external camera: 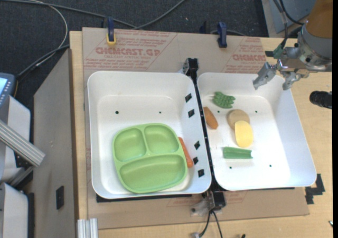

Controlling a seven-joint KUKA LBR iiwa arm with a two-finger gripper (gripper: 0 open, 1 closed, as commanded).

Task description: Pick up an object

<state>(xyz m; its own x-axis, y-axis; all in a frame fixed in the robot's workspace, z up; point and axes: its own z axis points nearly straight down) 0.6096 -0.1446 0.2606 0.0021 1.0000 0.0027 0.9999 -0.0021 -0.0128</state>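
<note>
The right bin [288,142] holds a green leafy piece [224,99], an orange sausage-shaped piece [210,118], a brown potato [237,116], a yellow piece [244,134] touching the potato, and a flat green pod [237,153]. My gripper [275,80] hangs above the far right corner of that bin, up and to the right of the leafy piece. Its fingers [262,79] are spread open with nothing between them.
The left bin [100,120] carries a green divided plate [150,156] with a thin orange stick [186,153] along its right edge. A black divider [196,120] runs between the bins. Two clamps [111,30] pin the cardboard at the back.
</note>
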